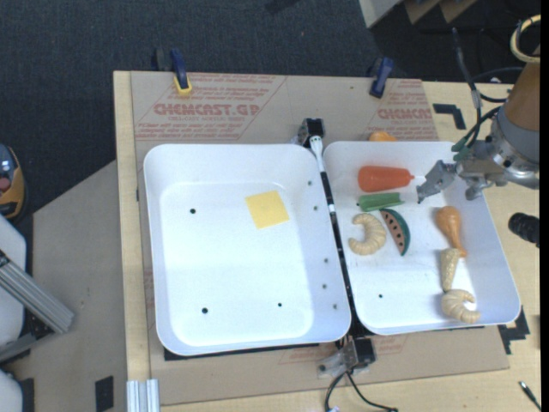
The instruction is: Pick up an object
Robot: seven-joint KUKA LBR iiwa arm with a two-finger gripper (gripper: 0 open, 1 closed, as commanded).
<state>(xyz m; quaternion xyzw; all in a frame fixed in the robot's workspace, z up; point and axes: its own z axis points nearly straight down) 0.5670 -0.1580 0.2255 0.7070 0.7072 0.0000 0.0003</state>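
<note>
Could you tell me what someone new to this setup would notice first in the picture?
Probably the cluster of toy food in the right bin: an orange carrot, a croissant and a watermelon slice near the divider, with a drumstick further right. Next, the lone yellow square in the left bin. The tool hangs over the right bin's upper right part, holding nothing.

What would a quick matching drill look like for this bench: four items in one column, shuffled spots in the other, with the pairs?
Items:
1. yellow square
2. carrot
3. watermelon slice
4. claw

Spots:
A. right bin, near its far rim
B. above the right bin, to the carrot's right
C. left bin
D. right bin, just right of the croissant

Pairs: 1-C, 2-A, 3-D, 4-B
</note>
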